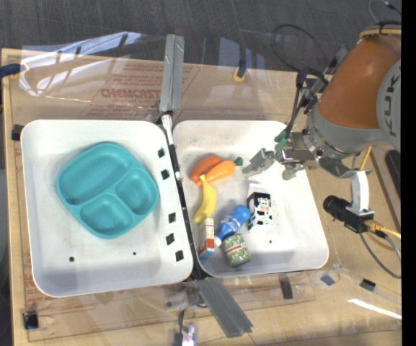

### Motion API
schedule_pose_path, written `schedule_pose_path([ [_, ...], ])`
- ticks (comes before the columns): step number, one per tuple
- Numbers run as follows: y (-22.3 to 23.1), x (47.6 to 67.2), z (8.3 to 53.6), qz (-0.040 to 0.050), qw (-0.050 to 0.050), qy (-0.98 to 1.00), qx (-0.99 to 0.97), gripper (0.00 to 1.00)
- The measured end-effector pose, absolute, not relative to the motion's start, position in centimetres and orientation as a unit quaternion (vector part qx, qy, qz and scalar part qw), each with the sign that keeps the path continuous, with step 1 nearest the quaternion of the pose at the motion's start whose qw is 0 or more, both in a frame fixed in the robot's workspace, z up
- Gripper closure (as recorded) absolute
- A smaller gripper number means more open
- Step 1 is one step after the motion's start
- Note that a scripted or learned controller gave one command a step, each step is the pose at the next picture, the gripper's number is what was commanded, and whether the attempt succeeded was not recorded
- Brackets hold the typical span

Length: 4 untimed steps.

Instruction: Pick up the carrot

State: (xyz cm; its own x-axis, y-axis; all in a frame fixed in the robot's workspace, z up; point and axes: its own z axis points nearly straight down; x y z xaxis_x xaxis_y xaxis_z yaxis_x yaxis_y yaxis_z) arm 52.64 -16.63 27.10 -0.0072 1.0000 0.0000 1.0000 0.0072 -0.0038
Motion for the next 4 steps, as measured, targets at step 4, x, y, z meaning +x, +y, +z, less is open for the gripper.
schedule_pose_path([
  [4,-11.0,61.4,9.5,0.0039,-0.006,-0.648,-0.761,0.0],
])
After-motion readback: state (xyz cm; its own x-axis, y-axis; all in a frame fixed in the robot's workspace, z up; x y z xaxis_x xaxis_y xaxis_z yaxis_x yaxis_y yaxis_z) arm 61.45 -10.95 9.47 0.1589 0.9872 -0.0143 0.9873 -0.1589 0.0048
